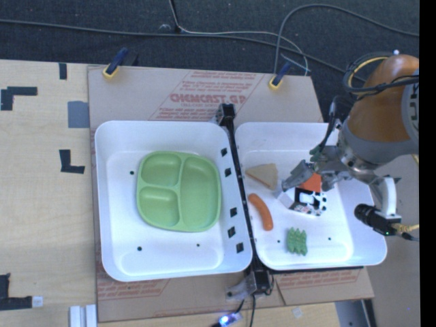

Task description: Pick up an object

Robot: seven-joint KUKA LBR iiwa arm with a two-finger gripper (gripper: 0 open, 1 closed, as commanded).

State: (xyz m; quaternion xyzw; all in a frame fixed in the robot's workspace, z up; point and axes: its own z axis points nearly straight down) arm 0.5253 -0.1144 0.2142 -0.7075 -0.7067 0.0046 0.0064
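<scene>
**benchwatcher:** Quick count, front to back. Right bin [340,251] has four things: a green bumpy toy [296,240] nearest the front wall, an orange hot dog [261,211] lying at a slant just behind it toward the divider, a black-and-white patterned block with an orange top [310,196] mid-bin, and a tan wedge [264,176], maybe a bread slice, further back. Left bin [116,203] holds one thing, a green divided plate [179,190] with three compartments, roughly centred.

**kuka_kid:** How tight is it in there?

**benchwatcher:** The green toy sits near the front edge with bare floor on both sides. Hot dog is close to the divider between the bins. The back half of the right bin is bare white. Two yellow clamps [114,63] pin the cardboard sheet at the far edge, well apart from everything.

**kuka_kid:** And the arm?

**benchwatcher:** Comes in from the right, orange band up high, wrist angled down over the right bin. The gripper [308,180] is right on the patterned block, touching or just above it. Can't tell whether the fingers are spread or closed, or whether they have it.
</scene>
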